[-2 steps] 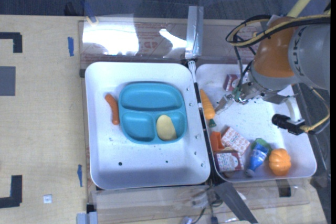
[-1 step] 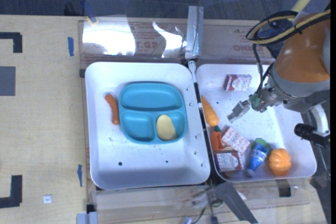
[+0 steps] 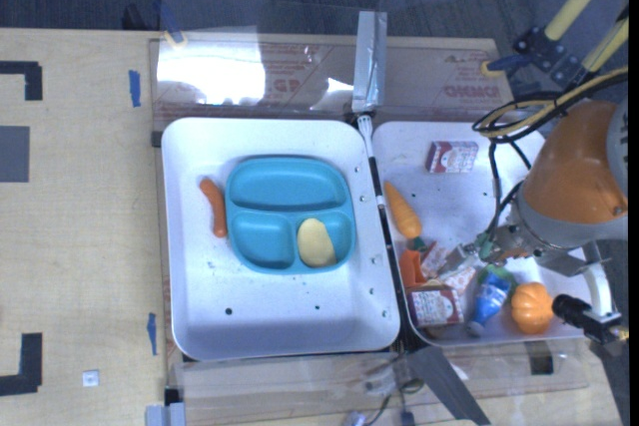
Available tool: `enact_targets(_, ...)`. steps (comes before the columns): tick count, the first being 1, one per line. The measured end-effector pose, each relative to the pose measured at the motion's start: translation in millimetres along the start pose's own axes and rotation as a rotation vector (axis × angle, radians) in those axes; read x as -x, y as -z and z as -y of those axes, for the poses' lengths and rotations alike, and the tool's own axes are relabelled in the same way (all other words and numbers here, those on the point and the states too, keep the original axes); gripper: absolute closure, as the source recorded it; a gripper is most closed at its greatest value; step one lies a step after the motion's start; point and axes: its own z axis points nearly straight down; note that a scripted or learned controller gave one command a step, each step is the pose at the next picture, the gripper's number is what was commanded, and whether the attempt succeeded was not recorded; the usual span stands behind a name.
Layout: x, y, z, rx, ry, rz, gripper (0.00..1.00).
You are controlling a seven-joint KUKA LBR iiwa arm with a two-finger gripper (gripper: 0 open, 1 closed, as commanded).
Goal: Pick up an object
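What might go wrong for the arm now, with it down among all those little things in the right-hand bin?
1. The gripper sits low in a tight cluster: a blue bottle, an orange ball and crumpled packets lie close together, so it may nudge them or catch more than one.
2. The pile is crowded toward the right bin front wall, so a shoved item could jam there.
3. The wrist hides the fingers, so a missed grasp may go unnoticed.

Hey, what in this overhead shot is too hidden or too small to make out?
- Gripper: the arm's orange band covers it, so open or shut is unclear.
- Small carton: print too small to read.
- Wrappers: jumbled, overlapping, hard to identify.
- Right bin: its right side lies under the arm.
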Motion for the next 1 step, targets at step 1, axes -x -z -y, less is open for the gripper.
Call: enact_targets(1,-10.4,-17.7,7.8,0.020,-0.171,0.000,0.00)
